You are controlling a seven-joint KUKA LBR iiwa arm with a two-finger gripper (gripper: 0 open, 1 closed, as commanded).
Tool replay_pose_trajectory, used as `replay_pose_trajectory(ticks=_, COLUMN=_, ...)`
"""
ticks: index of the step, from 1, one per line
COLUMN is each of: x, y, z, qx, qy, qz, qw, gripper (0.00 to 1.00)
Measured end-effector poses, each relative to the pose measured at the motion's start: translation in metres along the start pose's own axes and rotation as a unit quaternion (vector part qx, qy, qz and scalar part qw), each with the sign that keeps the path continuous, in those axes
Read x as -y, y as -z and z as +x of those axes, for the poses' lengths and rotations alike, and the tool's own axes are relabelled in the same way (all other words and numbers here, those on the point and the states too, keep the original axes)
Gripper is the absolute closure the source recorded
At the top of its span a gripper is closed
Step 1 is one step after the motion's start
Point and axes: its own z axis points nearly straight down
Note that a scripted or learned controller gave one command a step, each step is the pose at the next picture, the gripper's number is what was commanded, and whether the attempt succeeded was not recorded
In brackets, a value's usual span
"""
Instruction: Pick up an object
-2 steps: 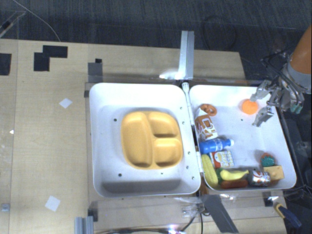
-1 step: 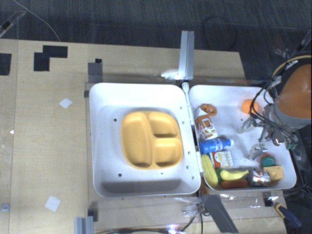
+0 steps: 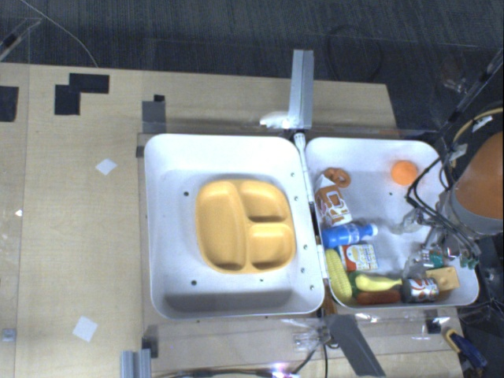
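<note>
Objects for picking lie in the right bin [image 3: 370, 150], grouped along its left wall and near edge. A pretzel-shaped brown item [image 3: 337, 177] sits near the far-left corner of that bin. Just nearer is a white and orange carton [image 3: 331, 204], lying along the left wall. A blue bottle [image 3: 346, 235] lies crosswise below the carton, its white cap pointing toward the bin's centre. A small red and green packet [image 3: 361, 256] lies just beside the bottle on its near side. A corn cob [image 3: 338, 275] rests against the near-left corner. A banana [image 3: 376, 283] lies along the near edge, with a dark red item [image 3: 376, 297] touching it on the near side. A can [image 3: 420, 289] with a red and silver label lies at the near edge toward the right, and a tan block [image 3: 446, 279] is just beside it. An orange ball [image 3: 405, 172] sits apart from the others, near the far-right corner.

The left bin [image 3: 169, 211] holds a yellow divided tray [image 3: 242, 224] at its centre, with one long compartment and two smaller ones.

The arm enters at the tabletop's right edge. The pincer [image 3: 431, 252] is over the right side of the right bin, above the can and tan block; cables obscure it, and whether it is released or clenched cannot be determined.
</note>
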Motion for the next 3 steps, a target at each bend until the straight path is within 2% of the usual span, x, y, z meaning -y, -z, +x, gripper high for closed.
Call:
replay_pose_trajectory(ticks=1, x=0.0039, y=-0.0002, z=0.0165, qx=-0.001, qy=-0.208, qz=0.001, qw=0.9782, gripper=0.0)
replay_pose_trajectory(ticks=2, x=0.0041, y=-0.001, z=0.0184, qx=-0.004, qy=-0.342, qz=0.002, qw=0.9398, gripper=0.0)
replay_pose_trajectory(ticks=3, x=0.002, y=-0.0005, z=0.0168, qx=-0.002, qy=-0.118, qz=0.0, qw=0.9931, gripper=0.0)
